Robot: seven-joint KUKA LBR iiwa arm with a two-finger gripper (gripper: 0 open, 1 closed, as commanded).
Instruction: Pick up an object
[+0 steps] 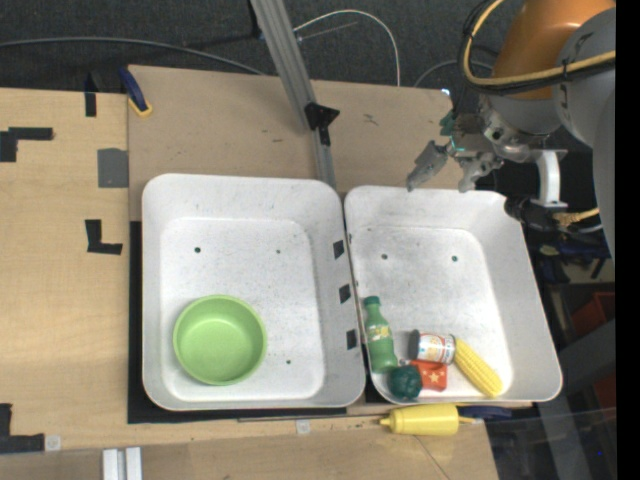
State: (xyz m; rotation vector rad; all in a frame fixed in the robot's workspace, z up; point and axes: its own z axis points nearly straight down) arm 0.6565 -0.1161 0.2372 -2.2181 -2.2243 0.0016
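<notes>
White left bin (160, 268): one green bowl (219, 339). Right bin (520, 288): one green bottle (378, 333), can (436, 348), corn cob (477, 366). Pincer (445, 173) fingers apart, holding nothing.

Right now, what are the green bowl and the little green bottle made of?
The green bowl looks like plastic: one even lime colour, smooth, with a soft matte sheen. The green bottle also looks like plastic, a bit glossier, with a pale label around its middle; it might be a toy. From this far, glass can't be fully ruled out for the bottle.
</notes>
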